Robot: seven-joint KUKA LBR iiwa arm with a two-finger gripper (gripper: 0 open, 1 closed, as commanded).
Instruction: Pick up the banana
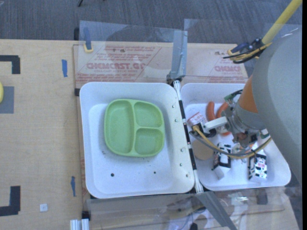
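The hand (229,145) sits low in the right bin (283,176), its opening impossible to tell, and the banana, probably hidden beneath the arm there, should be light, smooth and curved, best pinched across its middle.

The arm (283,80) is a thick, smooth, rounded grey body, with an orange band (247,99) ringing it just above the wrist. Below the band the wrist narrows into a cluttered head of dark metal parts, with a pale whitish block (214,124) projecting from it and small black-and-white pieces at its lower edge. Yellow and black cables (225,150) loop loosely under this head, and a bright yellow hose (285,16) runs alongside the upper arm, gathered with black and yellow wires (244,50).
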